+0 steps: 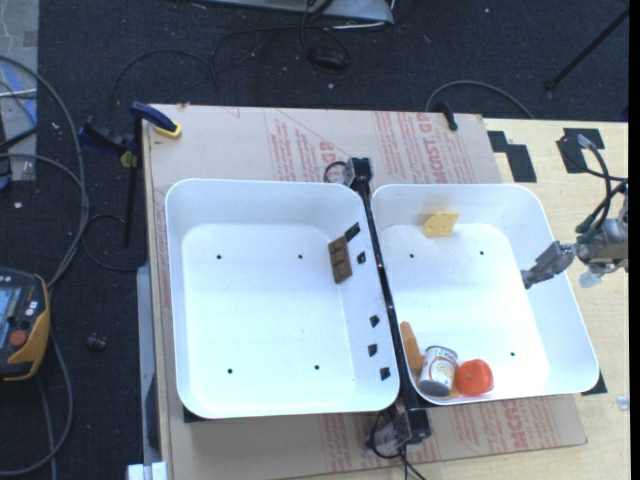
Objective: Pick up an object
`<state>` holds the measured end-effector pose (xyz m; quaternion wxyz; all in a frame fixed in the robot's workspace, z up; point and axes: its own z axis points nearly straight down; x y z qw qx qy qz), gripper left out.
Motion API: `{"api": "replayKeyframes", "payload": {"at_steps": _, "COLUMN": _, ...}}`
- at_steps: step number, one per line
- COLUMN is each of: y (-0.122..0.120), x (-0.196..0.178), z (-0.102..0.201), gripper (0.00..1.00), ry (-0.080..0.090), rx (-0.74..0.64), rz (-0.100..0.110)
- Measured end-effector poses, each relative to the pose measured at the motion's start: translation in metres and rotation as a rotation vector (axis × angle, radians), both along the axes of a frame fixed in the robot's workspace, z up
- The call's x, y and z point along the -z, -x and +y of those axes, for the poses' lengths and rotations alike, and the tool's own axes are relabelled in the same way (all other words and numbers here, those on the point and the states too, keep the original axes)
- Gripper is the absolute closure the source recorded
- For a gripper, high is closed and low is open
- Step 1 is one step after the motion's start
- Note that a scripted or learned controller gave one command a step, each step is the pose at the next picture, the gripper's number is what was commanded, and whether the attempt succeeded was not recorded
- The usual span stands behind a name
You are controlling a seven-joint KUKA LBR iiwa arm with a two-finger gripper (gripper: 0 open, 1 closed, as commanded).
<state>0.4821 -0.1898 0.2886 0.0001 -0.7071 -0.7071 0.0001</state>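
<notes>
The right bin (520, 208) holds a yellow wedge (440, 225) near its far wall. In its near left corner lie an orange stick (410, 344), a small tin can (437, 369) on its side and a red-orange ball (475, 376), all close together. A brown bar (342, 259) leans on the right wall of the left bin (200, 268). My gripper (562, 271) hovers over the right bin's right rim, open with nothing between its fingers, well apart from every object.
Both bins rest on a cardboard sheet (260, 138) on the bench. A black divider with clips (375, 288) runs between the bins. Cables lie on the dark floor beyond, and a yellow-and-blue clamp (155, 120) sits at the cardboard's far left corner.
</notes>
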Motion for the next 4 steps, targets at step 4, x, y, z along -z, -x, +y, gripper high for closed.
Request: {"api": "replayKeyframes", "payload": {"at_steps": 4, "y": -0.176, "x": 0.033, "z": -0.032, "gripper": 0.00, "ry": -0.001, "rx": -0.001, "rz": 0.002}}
